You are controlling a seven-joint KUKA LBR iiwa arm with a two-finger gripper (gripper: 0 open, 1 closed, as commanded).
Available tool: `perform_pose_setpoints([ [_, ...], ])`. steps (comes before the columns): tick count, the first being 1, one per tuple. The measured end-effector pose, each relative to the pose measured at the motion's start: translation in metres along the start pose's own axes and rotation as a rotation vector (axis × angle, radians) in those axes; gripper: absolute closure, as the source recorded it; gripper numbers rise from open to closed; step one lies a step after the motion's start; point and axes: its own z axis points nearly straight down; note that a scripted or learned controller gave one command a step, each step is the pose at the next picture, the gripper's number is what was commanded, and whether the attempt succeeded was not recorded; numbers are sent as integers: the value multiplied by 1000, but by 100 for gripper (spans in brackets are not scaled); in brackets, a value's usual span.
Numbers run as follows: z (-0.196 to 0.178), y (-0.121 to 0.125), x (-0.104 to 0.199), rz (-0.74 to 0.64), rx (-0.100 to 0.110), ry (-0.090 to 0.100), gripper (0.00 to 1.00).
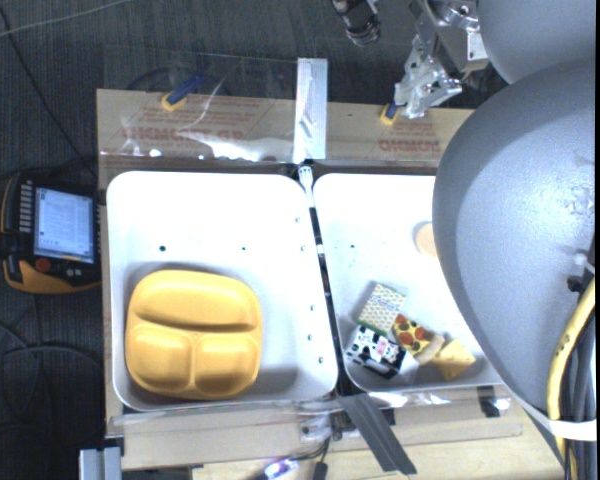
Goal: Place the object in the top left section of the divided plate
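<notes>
A yellow divided plate [193,333] lies in the front left of the left bin [210,203], with one wide section at the back and two smaller ones in front. Several small toy items sit in the front of the right bin [370,218]: a checkered piece [382,305], a red-spotted pizza-like piece [410,332], a black-and-white block [374,351] and a yellow wedge [456,359]. A tan round thing [424,238] peeks out from under the arm. My gripper [420,90] hangs beyond the right bin's back edge, far from the plate and the items.
The grey arm [525,228] covers the right bin's right half. A teach pendant [52,233] lies left of the bins. Clear plastic sheeting [220,128] and a white divider strip [310,108] sit behind the bins. Cables cross the dark floor.
</notes>
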Motion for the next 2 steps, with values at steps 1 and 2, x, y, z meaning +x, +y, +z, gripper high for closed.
perform_pose_setpoints([
  [1, 0, 4, 2, 7, 0, 0, 100],
  [2, -1, 15, -90, 6, -4, 0, 100],
])
